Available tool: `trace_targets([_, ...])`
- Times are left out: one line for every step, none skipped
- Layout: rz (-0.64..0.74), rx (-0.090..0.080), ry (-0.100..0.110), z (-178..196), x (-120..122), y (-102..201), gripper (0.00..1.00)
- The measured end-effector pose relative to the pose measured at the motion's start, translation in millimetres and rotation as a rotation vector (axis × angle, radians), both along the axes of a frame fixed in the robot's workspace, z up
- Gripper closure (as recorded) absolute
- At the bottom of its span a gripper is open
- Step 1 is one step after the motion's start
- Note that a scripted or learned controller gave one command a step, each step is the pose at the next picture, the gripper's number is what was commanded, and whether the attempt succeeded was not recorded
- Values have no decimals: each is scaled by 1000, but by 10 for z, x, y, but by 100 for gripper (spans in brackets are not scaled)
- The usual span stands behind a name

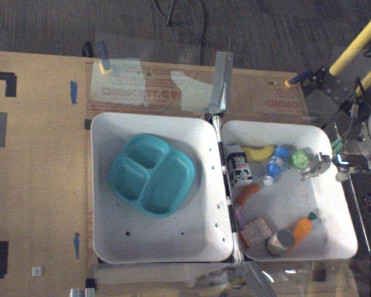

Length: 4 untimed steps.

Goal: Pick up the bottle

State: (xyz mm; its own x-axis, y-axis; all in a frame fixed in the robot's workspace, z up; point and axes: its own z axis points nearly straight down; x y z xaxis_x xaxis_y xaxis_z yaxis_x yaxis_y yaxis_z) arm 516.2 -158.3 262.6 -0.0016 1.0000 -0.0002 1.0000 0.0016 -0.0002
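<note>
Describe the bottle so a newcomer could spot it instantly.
Look in the right bin, along its far wall. There the bottle lies between a yellow banana and a green ball. It alone is blue, with a white cap at its near end.

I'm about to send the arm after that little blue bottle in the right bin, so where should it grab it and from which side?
Probably grip the bottle across its narrow body, descending from above. It seems to lie on its side, the banana and green toy crowding its upper end, while bin floor lies bare below.
</note>
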Motion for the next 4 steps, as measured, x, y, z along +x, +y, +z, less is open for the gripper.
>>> trace_targets([27,-1,-3,-1041,854,-370,0])
trace_targets([41,-5,-27,-1504,1103,-302,0])
trace_targets([88,-2,-5,-1749,1405,-417,0])
trace_targets([91,-5,-10,-1633,1423,-406,100])
